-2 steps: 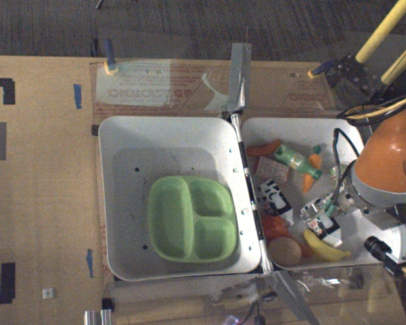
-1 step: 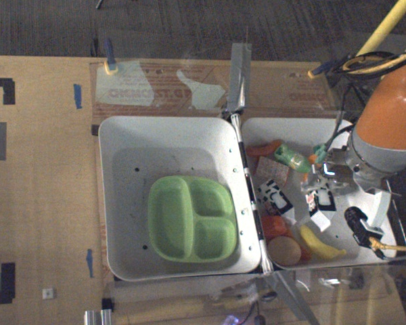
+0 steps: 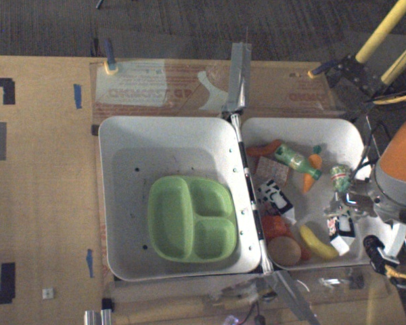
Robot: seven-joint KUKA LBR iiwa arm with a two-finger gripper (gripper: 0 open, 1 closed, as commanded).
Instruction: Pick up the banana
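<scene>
Bench (image 3: 47,181) first: tan board carrying two white bins side by side. I see the left bin (image 3: 122,147) holding a green tray (image 3: 191,218) with three compartments. The right bin (image 3: 345,133) is crowded along its near and middle parts. My arm (image 3: 399,175) comes in from the right edge, orange band showing, with the gripper (image 3: 343,212) low over the bin's right side, near a small can (image 3: 340,177). I cannot tell how the gripper stands or whether it has anything; it is dark clutter from up here.

Banana (image 3: 317,242) lies near the front wall, tilted, just left of the gripper and apart from it. A brown egg-like ball (image 3: 285,250) sits just beside its left end, a red piece (image 3: 275,226) behind that.

I judge this the approach step, grasp not yet made. Next I need the gripper shifted left and forward over the banana's middle, turned across its length, then lowered without nudging the ball.
</scene>
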